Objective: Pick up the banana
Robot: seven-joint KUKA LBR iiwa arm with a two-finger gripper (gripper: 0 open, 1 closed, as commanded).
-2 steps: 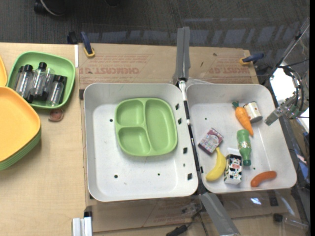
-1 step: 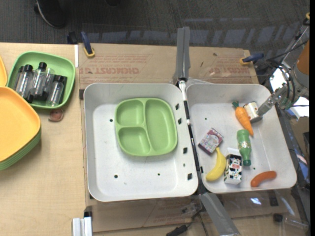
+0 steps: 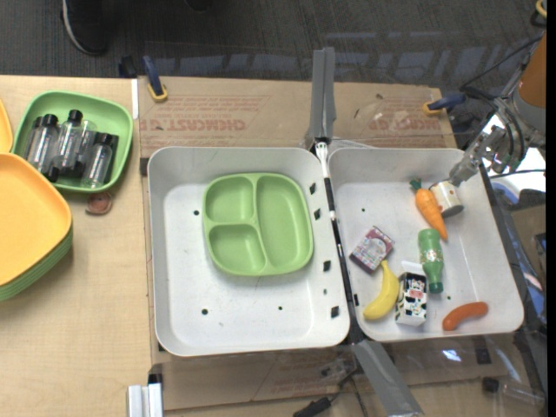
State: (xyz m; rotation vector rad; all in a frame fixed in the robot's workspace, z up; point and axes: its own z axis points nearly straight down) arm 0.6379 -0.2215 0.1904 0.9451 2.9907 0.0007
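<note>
The yellow banana (image 3: 382, 294) lies curved in the right bin (image 3: 486, 233), near its front left corner. It rests between a purple packet (image 3: 372, 248) and a small milk carton (image 3: 413, 298). My gripper (image 3: 479, 156) hangs at the far right edge of the right bin, above and just right of a tin can (image 3: 449, 196). It is well away from the banana and nothing shows in its grasp.
The right bin also holds a carrot (image 3: 428, 211), a green bottle (image 3: 430, 257) and an orange sausage (image 3: 465, 315). A green divided plate (image 3: 258, 224) lies in the left bin (image 3: 174, 259). A green tray of bottles (image 3: 74, 142) and yellow plates (image 3: 30, 224) sit far left.
</note>
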